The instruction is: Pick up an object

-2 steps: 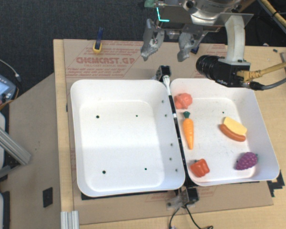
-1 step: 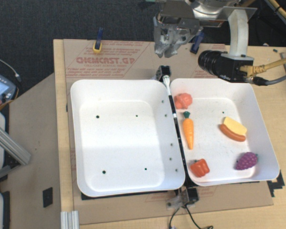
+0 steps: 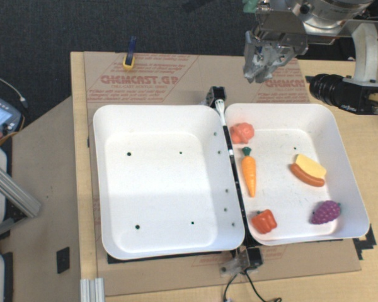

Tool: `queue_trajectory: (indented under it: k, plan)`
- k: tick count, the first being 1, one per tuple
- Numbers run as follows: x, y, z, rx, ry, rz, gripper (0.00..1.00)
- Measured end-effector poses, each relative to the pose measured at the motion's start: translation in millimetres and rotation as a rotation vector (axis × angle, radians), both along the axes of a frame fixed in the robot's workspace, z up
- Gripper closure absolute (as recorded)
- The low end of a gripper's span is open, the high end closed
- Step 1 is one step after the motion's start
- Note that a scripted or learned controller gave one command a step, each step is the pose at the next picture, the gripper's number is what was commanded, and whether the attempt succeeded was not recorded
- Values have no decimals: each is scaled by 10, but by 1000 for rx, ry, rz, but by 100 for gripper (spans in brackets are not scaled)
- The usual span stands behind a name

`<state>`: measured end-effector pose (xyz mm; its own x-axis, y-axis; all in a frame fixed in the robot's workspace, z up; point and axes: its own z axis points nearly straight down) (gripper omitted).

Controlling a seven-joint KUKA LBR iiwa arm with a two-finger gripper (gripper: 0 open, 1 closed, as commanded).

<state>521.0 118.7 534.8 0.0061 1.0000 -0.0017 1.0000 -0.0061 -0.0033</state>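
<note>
Robot lab: bench point(image 3: 88, 168), white bins point(image 3: 107, 121)

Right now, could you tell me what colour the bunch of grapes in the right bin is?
Purple; the grapes show best in the camera view.

All five objects lie in the right bin point(image 3: 340, 128), below and clear of the raised jaws. Nearest beneath them sits a pinkish lump point(image 3: 242, 133), and just past it a carrot point(image 3: 249, 175) lies lengthwise, green top toward the jaws. Farther down rests a red pepper point(image 3: 263, 221). Off to the side lies a yellow-and-orange wedge point(image 3: 309, 170), and farthest off, purple grapes point(image 3: 326, 212).
</note>
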Motion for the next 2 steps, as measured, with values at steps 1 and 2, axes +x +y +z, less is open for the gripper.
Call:
queue_trajectory:
  k: [1, 2]
  plan:
    - [-435, 612, 4, 1, 0, 10, 100]
    - [-364, 788, 1, 2, -5, 8, 100]
